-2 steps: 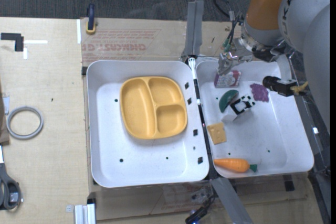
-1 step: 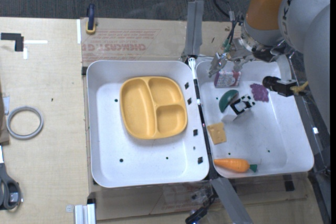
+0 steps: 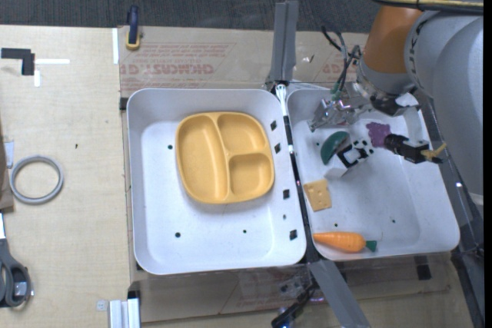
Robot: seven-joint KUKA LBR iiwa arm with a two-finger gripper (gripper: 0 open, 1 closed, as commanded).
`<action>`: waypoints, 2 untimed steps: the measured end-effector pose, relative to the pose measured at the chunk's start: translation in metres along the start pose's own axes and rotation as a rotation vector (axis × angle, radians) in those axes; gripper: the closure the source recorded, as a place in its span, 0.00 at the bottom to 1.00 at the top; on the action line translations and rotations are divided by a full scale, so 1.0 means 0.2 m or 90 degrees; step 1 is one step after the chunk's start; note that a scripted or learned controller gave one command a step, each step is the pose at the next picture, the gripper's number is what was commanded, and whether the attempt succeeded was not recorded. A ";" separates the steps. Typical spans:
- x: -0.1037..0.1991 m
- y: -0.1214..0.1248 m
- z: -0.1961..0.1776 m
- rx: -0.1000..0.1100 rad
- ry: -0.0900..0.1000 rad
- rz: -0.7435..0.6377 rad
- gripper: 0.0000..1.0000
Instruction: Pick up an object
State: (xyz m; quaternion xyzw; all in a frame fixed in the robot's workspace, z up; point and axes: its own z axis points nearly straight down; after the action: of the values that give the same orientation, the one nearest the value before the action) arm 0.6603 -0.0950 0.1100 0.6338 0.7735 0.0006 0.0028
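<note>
Gripper (image 3: 332, 113) sits over the right bin's (image 3: 400, 230) far corner; can't tell its state. We'd go for the green piece (image 3: 333, 144) just below it: descend straight, avoid the black-and-white toy (image 3: 355, 154) alongside.

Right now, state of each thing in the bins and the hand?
yellow divided plate: upright, flat in the left bin, compartments bare.
toy carrot: on its side at the right bin front wall.
cracker piece: flat on the right bin floor, apart from the carrot.
green piece: lying beside the black-and-white object.
purple object: near the back, shape unclear.
hand: low over the right bin's back, grip unclear.
</note>
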 end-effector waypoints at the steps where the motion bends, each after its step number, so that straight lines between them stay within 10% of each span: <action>1: 0.02 -0.17 0.09 0.004 0.002 -0.017 0.00; 2: 0.01 -0.16 0.05 0.004 0.001 -0.017 1.00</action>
State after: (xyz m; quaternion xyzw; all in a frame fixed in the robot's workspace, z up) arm 0.6275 -0.0992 0.1008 0.6235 0.7818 -0.0012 0.0003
